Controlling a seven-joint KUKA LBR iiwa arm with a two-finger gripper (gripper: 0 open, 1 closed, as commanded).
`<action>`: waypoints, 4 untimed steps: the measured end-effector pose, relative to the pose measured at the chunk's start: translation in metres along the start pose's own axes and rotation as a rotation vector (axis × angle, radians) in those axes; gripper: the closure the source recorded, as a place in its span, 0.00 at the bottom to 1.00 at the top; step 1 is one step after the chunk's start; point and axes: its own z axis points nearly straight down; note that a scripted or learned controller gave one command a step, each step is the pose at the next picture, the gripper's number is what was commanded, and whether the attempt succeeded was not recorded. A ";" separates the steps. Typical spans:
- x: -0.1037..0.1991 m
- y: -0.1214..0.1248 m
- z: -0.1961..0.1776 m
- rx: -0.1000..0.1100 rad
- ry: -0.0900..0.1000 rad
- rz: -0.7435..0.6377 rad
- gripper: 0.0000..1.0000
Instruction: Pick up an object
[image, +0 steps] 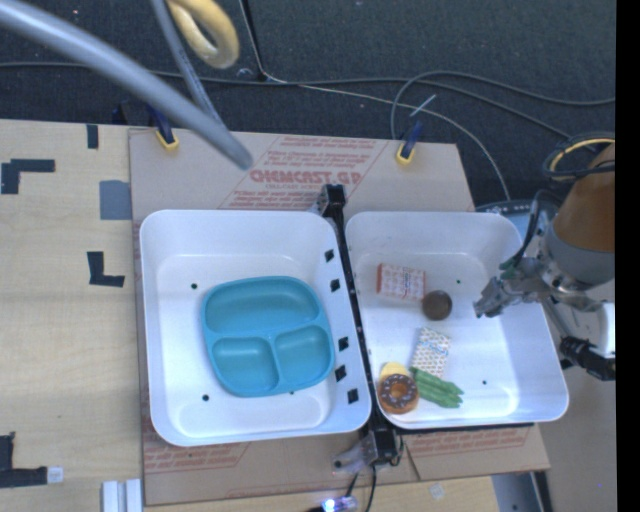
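Donut (398, 392): placed in the right bin's (520, 400) near corner, beside green beans (437, 387).
Brown ball (436, 305): lying mid-bin, next to a red-printed packet (400, 282).
Left bin (165, 300): occupied by a blue divided plate (268, 335).
Hand (492, 300): positioned at the right bin's right side; opening cannot be told.

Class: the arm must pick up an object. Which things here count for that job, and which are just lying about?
For the job: gripper; brown ball; red packet; patterned packet; doughnut; green beans.

Lying about: blue tray; yellow clamps.
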 end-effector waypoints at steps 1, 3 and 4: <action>0.000 0.001 -0.053 -0.002 -0.001 0.000 1.00; 0.111 0.014 -0.051 0.004 0.001 -0.003 1.00; 0.163 0.019 -0.064 0.002 0.002 -0.005 1.00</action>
